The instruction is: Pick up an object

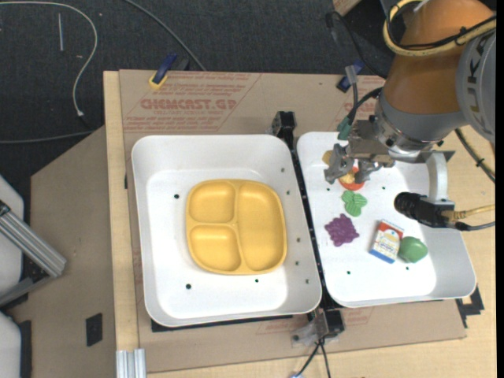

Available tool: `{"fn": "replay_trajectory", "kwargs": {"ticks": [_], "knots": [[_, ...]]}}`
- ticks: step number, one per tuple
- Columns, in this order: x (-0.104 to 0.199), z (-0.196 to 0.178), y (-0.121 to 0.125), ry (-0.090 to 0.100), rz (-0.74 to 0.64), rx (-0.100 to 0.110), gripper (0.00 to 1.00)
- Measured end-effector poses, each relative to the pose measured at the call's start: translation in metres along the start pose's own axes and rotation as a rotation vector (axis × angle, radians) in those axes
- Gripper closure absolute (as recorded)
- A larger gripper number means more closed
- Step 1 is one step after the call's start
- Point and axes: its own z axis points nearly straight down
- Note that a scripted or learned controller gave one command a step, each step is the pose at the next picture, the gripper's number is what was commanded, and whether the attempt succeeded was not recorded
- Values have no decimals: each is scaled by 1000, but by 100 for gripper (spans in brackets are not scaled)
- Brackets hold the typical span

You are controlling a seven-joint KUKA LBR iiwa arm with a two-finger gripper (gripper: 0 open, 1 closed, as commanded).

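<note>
The right bin holds several small items: an orange-red piece, a green leafy toy, a purple grape bunch, a small red, white and blue box and a green round fruit. My gripper is low over the bin's far left part, right at the orange-red piece and partly covering it. Whether that piece is held is hidden by the gripper body.
The left bin holds a yellow divided plate in its middle. A black fitting with a cable juts from the arm over the right bin, near the box and green fruit. Cardboard lies under both bins.
</note>
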Motion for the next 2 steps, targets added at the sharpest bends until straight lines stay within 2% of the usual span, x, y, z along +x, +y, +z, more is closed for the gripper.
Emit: {"fn": "replay_trajectory", "kwargs": {"ticks": [2], "knots": [[92, 24, 23, -1, 0, -4, 100]]}}
